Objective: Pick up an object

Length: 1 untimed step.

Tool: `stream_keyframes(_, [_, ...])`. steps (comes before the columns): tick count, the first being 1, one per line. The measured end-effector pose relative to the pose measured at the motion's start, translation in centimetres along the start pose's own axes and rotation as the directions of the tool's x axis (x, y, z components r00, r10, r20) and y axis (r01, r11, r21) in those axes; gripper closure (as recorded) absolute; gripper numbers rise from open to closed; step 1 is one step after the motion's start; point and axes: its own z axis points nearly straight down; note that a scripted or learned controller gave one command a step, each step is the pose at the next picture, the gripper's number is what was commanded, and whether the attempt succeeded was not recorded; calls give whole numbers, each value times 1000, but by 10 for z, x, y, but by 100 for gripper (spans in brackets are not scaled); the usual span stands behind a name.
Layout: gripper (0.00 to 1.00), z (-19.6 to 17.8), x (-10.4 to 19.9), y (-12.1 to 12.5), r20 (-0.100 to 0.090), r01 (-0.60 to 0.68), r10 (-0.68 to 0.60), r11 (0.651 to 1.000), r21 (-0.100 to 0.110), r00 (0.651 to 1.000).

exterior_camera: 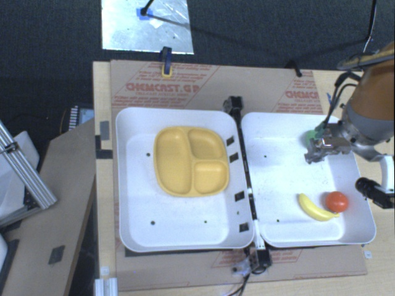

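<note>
The pincer hangs over the upper right part of the right bin; whether it is wide or narrow cannot be told from this angle, and nothing shows between its tips. The grey arm with its orange band reaches in from the right edge.

Below the pincer, well apart from it, a yellow banana lies near the bin's lower right corner, with a red tomato touching or just beside its right end. The bin's left and middle floor is bare white.

The left bin holds a yellow divided plate at its centre, with bare floor all round. Both bins sit side by side on the tabletop.
</note>
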Motion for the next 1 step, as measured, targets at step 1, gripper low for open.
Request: stream_keyframes(1, [100, -6, 57, -9, 0, 0, 0, 1000, 0, 1000])
